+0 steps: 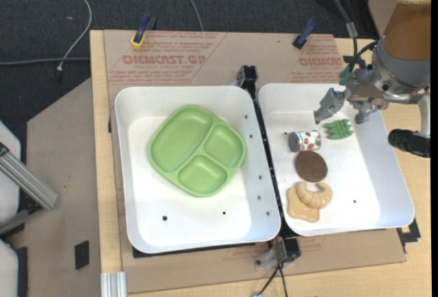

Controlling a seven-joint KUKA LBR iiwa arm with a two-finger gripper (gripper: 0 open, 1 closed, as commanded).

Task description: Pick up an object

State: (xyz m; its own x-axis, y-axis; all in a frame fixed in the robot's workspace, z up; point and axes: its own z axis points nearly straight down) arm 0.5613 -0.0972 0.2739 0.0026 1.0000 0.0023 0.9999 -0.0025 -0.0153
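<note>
I am at the approach step: nothing is between my fingers yet, and my gripper (348, 109) hangs over the far part of the right bin (383, 210), just above the small green leafy toy (339, 128). My two fingers are spread apart, one reaching out to the left and one on the right side, with open space between them. The things I could pick all lie in this right bin: the green toy nearest me, a small can (304, 141) lying on its side just left of and nearer than it, a brown disc (311, 166) below the can, and a tan knotted pastry-like piece (309, 200) at the near end, touching or almost touching the disc. The left bin (137, 220) holds a green divided plate (197, 150), well apart from me. I judge the green toy to be the likeliest target. My next move calls for centring over it, dropping straight down so the fingers straddle it, and keeping clear of the can. My arm comes in from the right, wrist bent downward over the bin.
</note>
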